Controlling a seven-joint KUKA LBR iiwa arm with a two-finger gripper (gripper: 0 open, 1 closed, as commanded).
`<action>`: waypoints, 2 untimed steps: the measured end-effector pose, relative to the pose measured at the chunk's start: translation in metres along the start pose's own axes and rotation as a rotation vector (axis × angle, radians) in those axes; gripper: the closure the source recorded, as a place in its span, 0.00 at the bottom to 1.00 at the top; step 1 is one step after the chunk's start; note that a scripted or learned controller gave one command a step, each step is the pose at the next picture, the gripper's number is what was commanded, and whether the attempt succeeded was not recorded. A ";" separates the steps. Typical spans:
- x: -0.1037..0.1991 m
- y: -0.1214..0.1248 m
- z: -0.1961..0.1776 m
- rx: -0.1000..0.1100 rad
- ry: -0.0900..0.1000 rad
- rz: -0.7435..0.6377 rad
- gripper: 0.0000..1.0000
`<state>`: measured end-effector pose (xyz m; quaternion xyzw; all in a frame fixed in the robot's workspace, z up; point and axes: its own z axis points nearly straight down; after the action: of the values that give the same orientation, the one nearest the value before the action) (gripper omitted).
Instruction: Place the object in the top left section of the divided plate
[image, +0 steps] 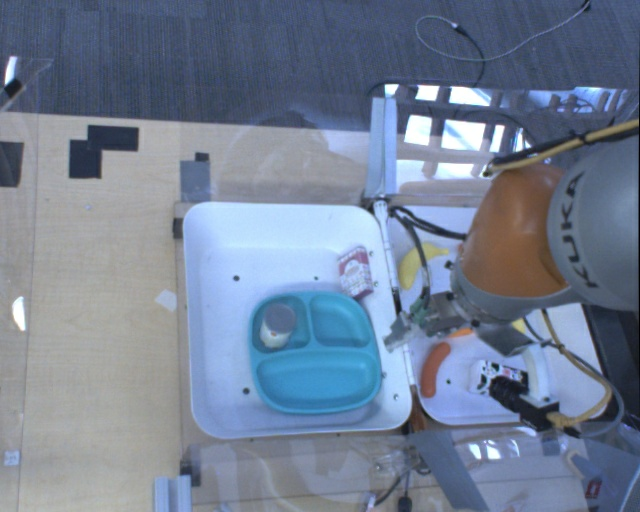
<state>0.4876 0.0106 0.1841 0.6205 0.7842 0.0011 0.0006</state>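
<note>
Pale wood bench is carrying both bins; we're reading it from the near edge back. Nearest, the left bin is holding the blue divided plate, its big section facing us and the two small sections sitting behind it. The round grey-topped object is sitting in the plate's top left section, inside the rim and upright as far as we're seeing.

Across in the right bin, an orange sausage-shaped item is lying near the wall the bins share, its long axis pointing roughly toward us. Just behind it, the gripper is hanging over that shared wall, near the plate's right rim and well apart from the object. We're not able to tell whether it's spread or closed.

Further back, a red-and-white packet is lying close to the left bin's right wall, just beyond the plate's far right corner. A yellow item is lying in the right bin, partly hidden under the arm, which is reaching in from the right with its orange band over that bin.

Farthest out, black tape marks are showing on the bench, and a thin cable is lying on the dark carpet behind it.
</note>
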 end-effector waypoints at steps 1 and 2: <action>0.000 0.000 0.000 0.000 0.000 0.000 0.00; 0.024 0.005 -0.001 -0.002 0.000 0.189 0.00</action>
<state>0.4874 0.0348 0.1847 0.6917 0.7222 0.0017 0.0011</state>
